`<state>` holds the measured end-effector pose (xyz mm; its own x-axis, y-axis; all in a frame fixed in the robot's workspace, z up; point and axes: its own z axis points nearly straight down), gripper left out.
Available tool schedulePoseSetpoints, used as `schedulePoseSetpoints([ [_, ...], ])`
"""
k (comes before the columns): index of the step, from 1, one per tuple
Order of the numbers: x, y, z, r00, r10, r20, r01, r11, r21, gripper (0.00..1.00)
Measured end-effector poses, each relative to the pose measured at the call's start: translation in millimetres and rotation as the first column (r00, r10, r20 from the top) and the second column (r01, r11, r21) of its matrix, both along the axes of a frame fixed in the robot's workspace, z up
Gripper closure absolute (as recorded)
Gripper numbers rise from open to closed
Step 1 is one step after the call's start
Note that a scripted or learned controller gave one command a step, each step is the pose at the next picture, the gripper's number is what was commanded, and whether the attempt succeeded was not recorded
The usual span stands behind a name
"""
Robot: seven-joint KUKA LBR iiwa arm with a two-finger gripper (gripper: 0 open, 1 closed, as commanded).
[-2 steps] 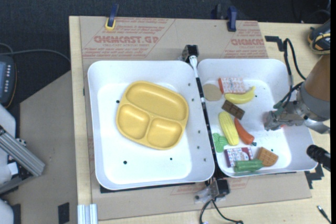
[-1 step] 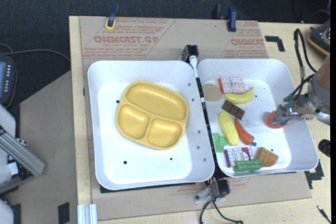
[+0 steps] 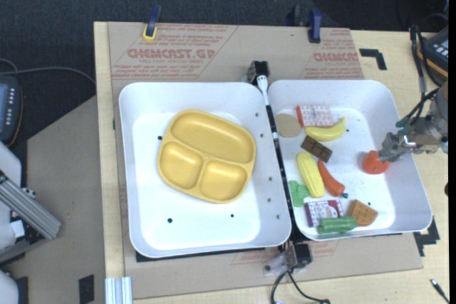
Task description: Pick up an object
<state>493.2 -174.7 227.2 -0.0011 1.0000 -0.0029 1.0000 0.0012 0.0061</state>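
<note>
Seemingly fingers [image 3: 394, 150] beside red piece [image 3: 374, 164]

"CHEMCAST GP" in red repeats across the brown protective paper [image 3: 214, 46] on the bench top, upper centre; a partial repeat sits upper right. Small package labels in the right bin [image 3: 399, 117] unreadable.

Tray [image 3: 206, 155]: yellow. Bins [image 3: 139, 153]: white. Banana [image 3: 326, 130], corn [image 3: 310, 174]: yellow. Tomato [image 3: 374, 163]: red. Carrot [image 3: 330, 179]: orange. Cucumber [image 3: 336, 226]: green.
</note>
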Motion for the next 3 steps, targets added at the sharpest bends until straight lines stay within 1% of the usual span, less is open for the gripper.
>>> schedulePoseSetpoints([
  [1,13,60,4,1.000,0.006,-0.002,-0.006,1.000,0.004,1.00],
  [2,16,119,-10,1.000,0.005,-0.009,-0.004,1.000,0.005,1.00],
  [3,14,105,-9,1.000,-0.002,-0.008,0.002,1.000,0.004,1.00],
])
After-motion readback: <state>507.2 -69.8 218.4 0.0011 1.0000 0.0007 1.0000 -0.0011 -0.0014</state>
